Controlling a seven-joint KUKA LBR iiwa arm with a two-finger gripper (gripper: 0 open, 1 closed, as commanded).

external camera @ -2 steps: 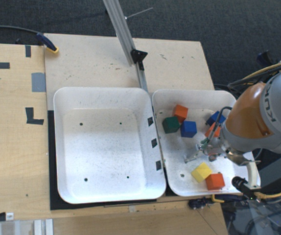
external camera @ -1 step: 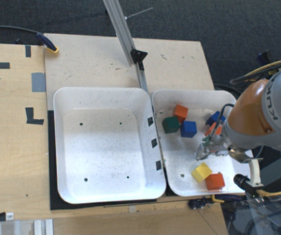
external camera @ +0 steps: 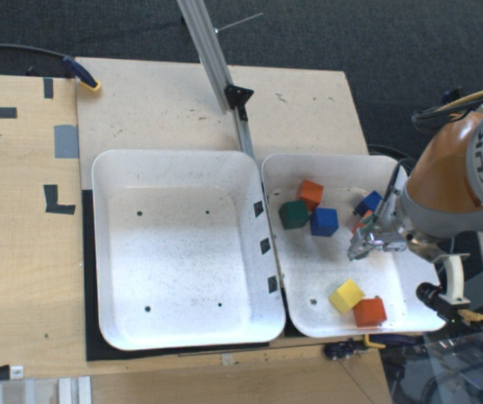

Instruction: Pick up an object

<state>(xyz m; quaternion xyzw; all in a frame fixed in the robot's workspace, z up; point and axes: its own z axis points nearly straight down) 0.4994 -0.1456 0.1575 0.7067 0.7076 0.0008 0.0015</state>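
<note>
1. Gripper (external camera: 361, 247) sits low in the right bin (external camera: 326, 326), on the end of the grey arm (external camera: 448, 183) with its orange band, reaching in from the right edge of the view.
2. Jaws: their metal tips blur together against the white floor, and I cannot tell whether they are apart or together; no block is seen between them.
3. Blue block (external camera: 368, 203), partly hidden by the wrist, lies just above the jaws, close beside the gripper body; whether they touch is unclear.
4. Another blue cube (external camera: 324, 221) sits near, to the upper left of the jaws.
5. Orange cube (external camera: 310, 193) lies beyond that cube, further up and left of the jaws, just beside it.
6. Dark green block (external camera: 293, 215) is the farthest left of the jaws, next to the blue cube.
7. Yellow block (external camera: 346, 295) lies below the jaws, slightly left, well apart from them.
8. Red-orange block (external camera: 369, 311) sits directly below the jaws, touching or just beside the yellow one.
9. Left bin (external camera: 107, 251) stands well left of the jaws, past the shared rim.
</note>
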